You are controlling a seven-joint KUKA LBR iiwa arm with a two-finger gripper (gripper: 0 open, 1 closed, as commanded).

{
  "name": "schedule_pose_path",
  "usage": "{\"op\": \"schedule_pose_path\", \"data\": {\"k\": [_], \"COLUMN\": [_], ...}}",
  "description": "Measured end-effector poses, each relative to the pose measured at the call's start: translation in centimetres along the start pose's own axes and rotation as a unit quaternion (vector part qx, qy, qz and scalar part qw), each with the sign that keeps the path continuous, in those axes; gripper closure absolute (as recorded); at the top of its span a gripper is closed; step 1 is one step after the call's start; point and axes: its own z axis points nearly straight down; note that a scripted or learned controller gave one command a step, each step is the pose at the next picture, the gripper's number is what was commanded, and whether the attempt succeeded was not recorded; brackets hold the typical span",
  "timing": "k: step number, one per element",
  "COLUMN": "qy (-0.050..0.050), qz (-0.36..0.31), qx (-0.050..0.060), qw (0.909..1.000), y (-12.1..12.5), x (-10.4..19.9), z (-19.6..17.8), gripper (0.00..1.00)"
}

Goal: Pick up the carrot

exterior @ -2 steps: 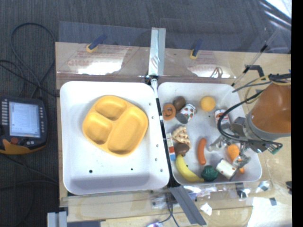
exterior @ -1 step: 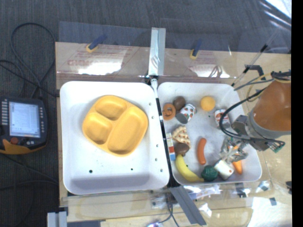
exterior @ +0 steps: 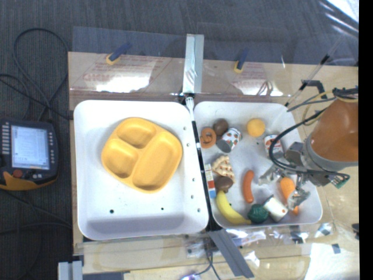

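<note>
The gripper (exterior: pixel 287 186) is down in the right bin (exterior: pixel 256 112), its two metal fingers (exterior: pixel 301 195) spread apart with the carrot (exterior: pixel 286 187) lying in the gap between them; they stand on either side of the orange body and do not look pressed onto it yet (the slant of the view makes the contact hard to judge). The carrot rests on the bin floor near the right wall, just beside a white block (exterior: pixel 274 207) and a dark green vegetable (exterior: pixel 258 213), with a red sausage (exterior: pixel 249 186) a little to its left and a banana (exterior: pixel 229 209) along the front edge. The yellow plate (exterior: pixel 141 153) sits in the left bin, well apart. By my reading this is the grasp step: the fingers are placed, not closed. The next move calls for closing squarely on the carrot, then lifting straight up clear of its neighbours.
</note>
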Motion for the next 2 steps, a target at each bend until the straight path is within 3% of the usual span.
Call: {"op": "schedule_pose_path", "data": {"k": [1,2], "qy": [-0.001,-0.001], "qz": [0.000,0.000], "qx": [0.001,0.000], "qw": [1.0000,1.0000], "y": [-0.02,0.00], "x": [-0.18,-0.17], "z": [-0.94,-0.90], "gripper": [1.00,0.00]}}
